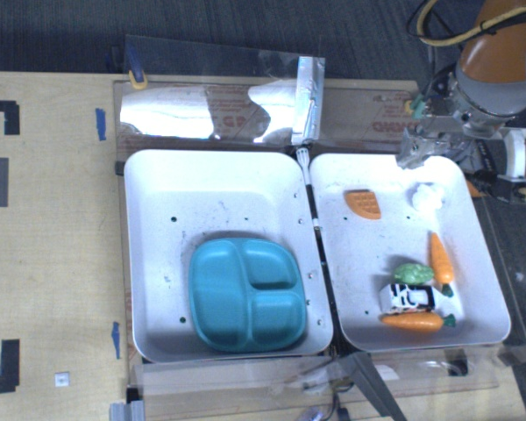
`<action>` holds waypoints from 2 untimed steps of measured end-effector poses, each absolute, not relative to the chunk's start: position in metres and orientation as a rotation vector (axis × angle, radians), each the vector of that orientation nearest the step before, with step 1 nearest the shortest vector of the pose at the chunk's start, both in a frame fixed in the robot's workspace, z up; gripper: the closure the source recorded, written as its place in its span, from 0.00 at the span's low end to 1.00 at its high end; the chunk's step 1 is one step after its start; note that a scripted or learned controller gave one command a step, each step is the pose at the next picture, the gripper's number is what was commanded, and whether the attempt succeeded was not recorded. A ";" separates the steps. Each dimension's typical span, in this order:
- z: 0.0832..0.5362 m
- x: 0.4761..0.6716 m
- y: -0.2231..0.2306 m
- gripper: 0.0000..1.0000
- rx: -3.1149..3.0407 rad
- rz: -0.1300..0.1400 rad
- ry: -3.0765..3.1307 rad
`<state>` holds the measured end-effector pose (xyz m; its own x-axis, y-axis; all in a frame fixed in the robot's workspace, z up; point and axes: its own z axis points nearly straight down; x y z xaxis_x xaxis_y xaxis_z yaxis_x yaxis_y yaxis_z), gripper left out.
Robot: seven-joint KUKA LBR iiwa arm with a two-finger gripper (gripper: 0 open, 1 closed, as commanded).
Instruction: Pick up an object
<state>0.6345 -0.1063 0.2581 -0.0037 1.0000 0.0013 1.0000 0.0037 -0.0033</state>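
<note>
A teal divided plate (247, 295) lies in the lower half of the left-hand white bin (158, 191), its three compartments bare. Across the shared rim, the right-hand white bin (351, 314) holds the candidates for picking: an orange waffle-textured wedge (363, 203) near the upper left, a small white lump (426, 197) towards the upper right corner, and, lower down, a cluster of an upright carrot (440, 258), a green broccoli-like piece (414, 274), a black-and-white cow-patterned toy (410, 297) and a second carrot (412, 321) lying flat along the bottom edge. The four clustered items sit touching or just beside one another. The arm's gripper (425, 143) hovers at the bin's upper right rim, just above the white lump; from this angle it cannot be told whether the claw is wide or narrow, and nothing is seen between its tips. Judging by the layout, the cleanest pick is an isolated item: the wedge or the white lump, each well apart from its neighbours. A descent centred squarely over the chosen piece, clear of the bin wall, looks the safest course; the crowded cluster risks a nudged or double grab.
</note>
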 end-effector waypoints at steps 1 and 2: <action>0.258 0.634 -0.106 0.00 -2.215 0.003 -2.223; 0.181 0.604 -0.158 0.00 -2.321 0.008 -2.110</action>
<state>0.6039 -0.1580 0.1807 0.0951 0.9955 -0.0001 0.9954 -0.0951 -0.0072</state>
